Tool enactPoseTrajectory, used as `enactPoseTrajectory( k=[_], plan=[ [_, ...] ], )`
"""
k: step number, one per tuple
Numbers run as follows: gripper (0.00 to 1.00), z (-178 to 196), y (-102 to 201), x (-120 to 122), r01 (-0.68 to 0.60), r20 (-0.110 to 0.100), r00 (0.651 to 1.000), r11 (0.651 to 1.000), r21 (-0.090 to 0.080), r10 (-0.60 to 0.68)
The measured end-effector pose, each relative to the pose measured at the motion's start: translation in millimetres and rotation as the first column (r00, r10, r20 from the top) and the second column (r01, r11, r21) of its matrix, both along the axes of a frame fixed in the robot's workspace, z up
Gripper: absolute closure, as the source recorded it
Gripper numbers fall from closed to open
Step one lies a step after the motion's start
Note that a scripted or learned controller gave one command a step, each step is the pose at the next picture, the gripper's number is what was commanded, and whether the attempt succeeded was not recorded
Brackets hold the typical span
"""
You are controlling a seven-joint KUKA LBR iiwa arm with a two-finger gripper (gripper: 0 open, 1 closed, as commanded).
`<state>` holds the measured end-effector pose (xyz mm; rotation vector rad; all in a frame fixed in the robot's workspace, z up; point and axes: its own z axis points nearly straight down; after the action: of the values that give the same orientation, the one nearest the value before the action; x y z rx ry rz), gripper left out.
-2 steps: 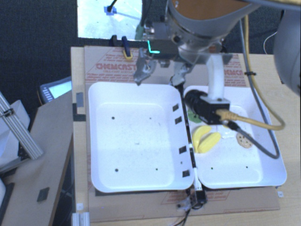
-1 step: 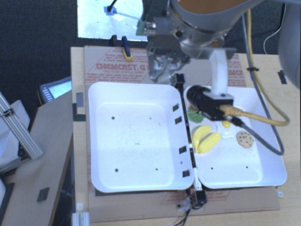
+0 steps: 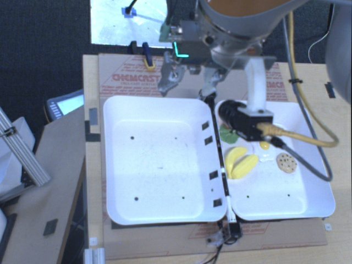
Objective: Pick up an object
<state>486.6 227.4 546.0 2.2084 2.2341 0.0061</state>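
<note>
From my station I see the arm (image 3: 247,4) reaching in from the upper right, its grey body with the orange band hanging over the far edge of the bench (image 3: 93,147). The gripper (image 3: 190,87) sits raised above the back rim where the two bins meet; its two metal fingers (image 3: 168,81) point down, spread apart, with nothing between them. The left bin (image 3: 159,158) is a bare white tray. In the right bin (image 3: 280,197) lie a yellow banana (image 3: 242,163), a round cookie (image 3: 286,162) to its right, and a green piece (image 3: 228,133) partly hidden under a black camera block (image 3: 245,122) on a white mount. A yellow cable (image 3: 300,139) runs from that block across the right bin.
</note>
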Motion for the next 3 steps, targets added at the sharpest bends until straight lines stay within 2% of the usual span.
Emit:
enactPoseTrajectory(
  k=[1, 2, 3],
  plan=[
    [1.0, 11, 0, 0, -0.004, 0.003, 1.0, 1.0, 0.002, 0.004],
    [0.0, 11, 0, 0, -0.007, 0.002, 1.0, 1.0, 0.001, 0.007],
    [1.0, 22, 0, 1, -0.01, 0.004, 1.0, 1.0, 0.003, 0.01]
  ],
)
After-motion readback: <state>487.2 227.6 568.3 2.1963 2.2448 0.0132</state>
